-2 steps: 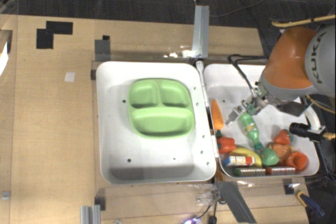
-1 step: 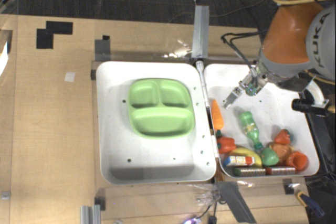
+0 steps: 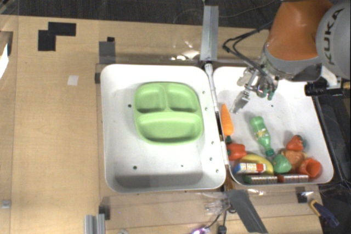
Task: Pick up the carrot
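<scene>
Claw: the gripper (image 3: pixel 248 91) hangs over the upper part of the right bin (image 3: pixel 307 112), fingers slightly apart, nothing between them.
Carrot: the carrot (image 3: pixel 226 120) lies against the right bin's left wall, beside the divider to the left bin (image 3: pixel 118 118).
Direction: from the gripper, the carrot sits down and to the left in the picture, near but apart.
Long axis: roughly along the wall, top to bottom.
Neighbours: a green bottle (image 3: pixel 260 131) lies right of the carrot; a red piece (image 3: pixel 236 150) lies just below it.
Left bin: holds a green tray (image 3: pixel 166 112).

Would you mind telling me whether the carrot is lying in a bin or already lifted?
Lying in the right bin: the carrot rests against its left wall, apart from the gripper.
</scene>
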{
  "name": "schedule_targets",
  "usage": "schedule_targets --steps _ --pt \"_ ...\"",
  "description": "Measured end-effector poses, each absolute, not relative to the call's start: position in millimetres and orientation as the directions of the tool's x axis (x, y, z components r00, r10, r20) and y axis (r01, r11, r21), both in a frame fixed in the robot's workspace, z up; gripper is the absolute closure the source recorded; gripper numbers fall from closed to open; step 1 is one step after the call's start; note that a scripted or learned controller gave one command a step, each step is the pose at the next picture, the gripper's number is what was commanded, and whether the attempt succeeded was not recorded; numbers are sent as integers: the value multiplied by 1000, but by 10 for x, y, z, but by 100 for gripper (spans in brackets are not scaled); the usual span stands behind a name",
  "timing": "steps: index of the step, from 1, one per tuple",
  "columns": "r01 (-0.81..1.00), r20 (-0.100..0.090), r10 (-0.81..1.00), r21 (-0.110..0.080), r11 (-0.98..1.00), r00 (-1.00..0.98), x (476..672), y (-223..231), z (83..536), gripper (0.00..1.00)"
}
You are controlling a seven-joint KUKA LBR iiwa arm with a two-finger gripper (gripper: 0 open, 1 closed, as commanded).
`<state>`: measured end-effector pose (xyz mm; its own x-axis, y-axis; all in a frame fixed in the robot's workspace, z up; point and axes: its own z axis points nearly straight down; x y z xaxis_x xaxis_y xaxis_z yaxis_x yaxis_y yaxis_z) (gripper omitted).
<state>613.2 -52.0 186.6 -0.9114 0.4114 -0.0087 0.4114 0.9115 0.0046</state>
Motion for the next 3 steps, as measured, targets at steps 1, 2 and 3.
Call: schedule_targets --steps 1,2,3 --pt "285 -5 285 2 959 -959 5486 -360 1853 0" --pt "94 -10 94 2 996 -996 5621 -419 1862 0" --pt "48 -5 48 2 999 -999 5445 -204 1849 0"
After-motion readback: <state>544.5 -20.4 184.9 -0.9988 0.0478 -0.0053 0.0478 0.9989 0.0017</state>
